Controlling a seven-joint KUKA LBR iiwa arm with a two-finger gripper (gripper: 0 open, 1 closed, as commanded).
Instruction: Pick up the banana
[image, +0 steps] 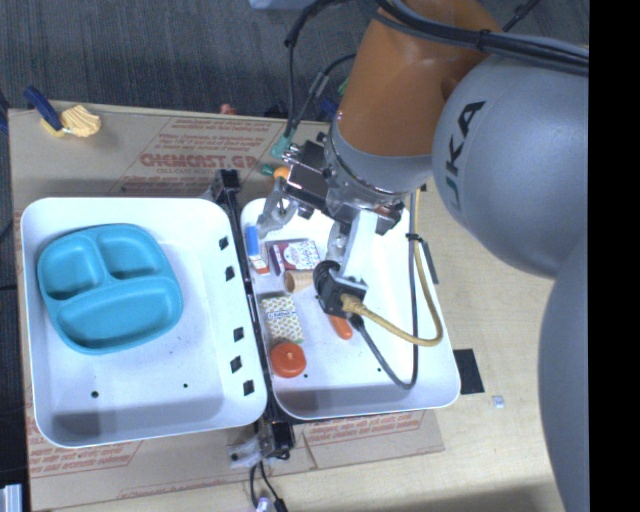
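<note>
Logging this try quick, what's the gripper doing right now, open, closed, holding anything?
Gripper: over the right bin; whether it is open, closed or holding anything cannot be told.

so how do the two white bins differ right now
The left bin holds a blue divided tray; the right bin holds several small things, among them an orange-red piece and a patterned packet. The arm hangs over the right bin, while the left bin lies fully in sight. Both are shallow, white and meet along the middle.
</note>
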